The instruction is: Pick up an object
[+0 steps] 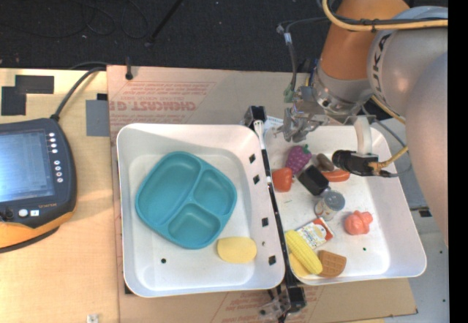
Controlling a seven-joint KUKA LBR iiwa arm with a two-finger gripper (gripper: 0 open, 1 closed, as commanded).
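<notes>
Camera view: the grey arm with its orange band reached in from the right, and its two-finger gripper (298, 129) hung over the far left corner of the right shallow white bin (395, 256), directly above a purple bunch of toy grapes (297, 158). Whether the gripper was apart or together could not be told; nothing was visibly held. As a judgement, the pick was at the approach stage, with descent, closing and lifting left to do. The grapes, the likeliest target, were small, knobbly and dark purple, lying near a red toy tomato (282, 180) and a black block (313, 180). The left shallow white bin (139, 270) bore a teal divided plate (186, 199) and a yellow lemon-like piece (236, 249).
</notes>
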